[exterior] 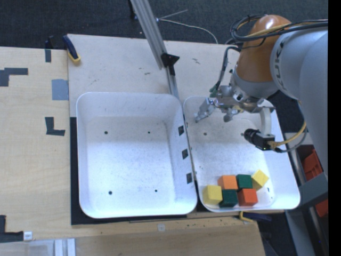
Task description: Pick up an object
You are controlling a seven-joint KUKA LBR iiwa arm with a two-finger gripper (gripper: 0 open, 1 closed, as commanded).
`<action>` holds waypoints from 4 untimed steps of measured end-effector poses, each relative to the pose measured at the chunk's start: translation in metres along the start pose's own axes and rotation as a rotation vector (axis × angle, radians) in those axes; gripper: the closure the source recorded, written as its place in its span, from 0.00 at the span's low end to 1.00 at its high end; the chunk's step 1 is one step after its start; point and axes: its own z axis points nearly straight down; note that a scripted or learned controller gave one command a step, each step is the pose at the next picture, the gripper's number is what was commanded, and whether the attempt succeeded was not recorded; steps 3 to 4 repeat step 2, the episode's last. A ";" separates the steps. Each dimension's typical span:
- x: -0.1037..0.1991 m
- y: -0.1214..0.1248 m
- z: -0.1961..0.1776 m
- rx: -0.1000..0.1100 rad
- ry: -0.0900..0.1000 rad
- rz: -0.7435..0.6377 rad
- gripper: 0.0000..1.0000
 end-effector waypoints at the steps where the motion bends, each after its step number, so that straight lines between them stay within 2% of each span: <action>1: -0.055 -0.033 0.063 0.011 -0.002 0.010 0.00; 2: -0.084 0.053 0.103 0.002 -0.002 0.004 0.00; 4: -0.084 0.053 0.103 0.002 -0.002 0.004 0.00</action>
